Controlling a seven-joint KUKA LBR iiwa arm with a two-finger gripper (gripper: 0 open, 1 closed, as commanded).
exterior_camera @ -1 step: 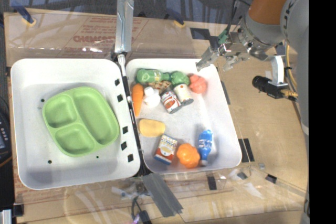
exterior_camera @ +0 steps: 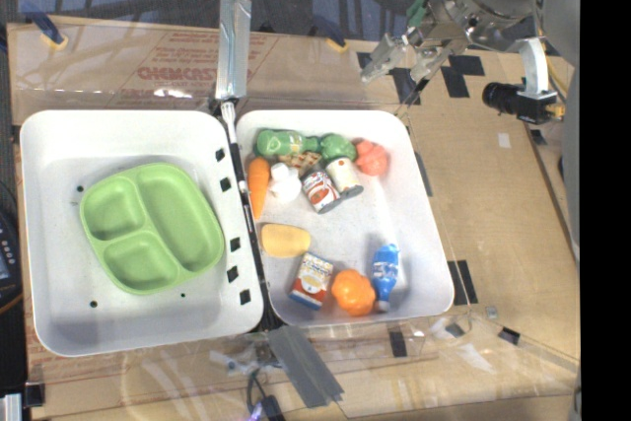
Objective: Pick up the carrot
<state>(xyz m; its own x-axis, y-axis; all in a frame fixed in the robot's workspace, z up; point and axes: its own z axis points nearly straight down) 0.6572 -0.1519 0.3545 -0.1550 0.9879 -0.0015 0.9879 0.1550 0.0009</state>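
The carrot [exterior_camera: 258, 185] lies lengthwise against the left wall of the right bin [exterior_camera: 426, 212], well down and to the left of the end effector [exterior_camera: 409, 64], which hangs above the bin's far rim; whether it is open or closed I cannot tell. The carrot looks like a light, stiff plastic toy with a smooth, likely slippery skin. Its thick upper end seems the best hold, though the wall and the small white bottle [exterior_camera: 284, 182] touching its right side crowd both flanks.
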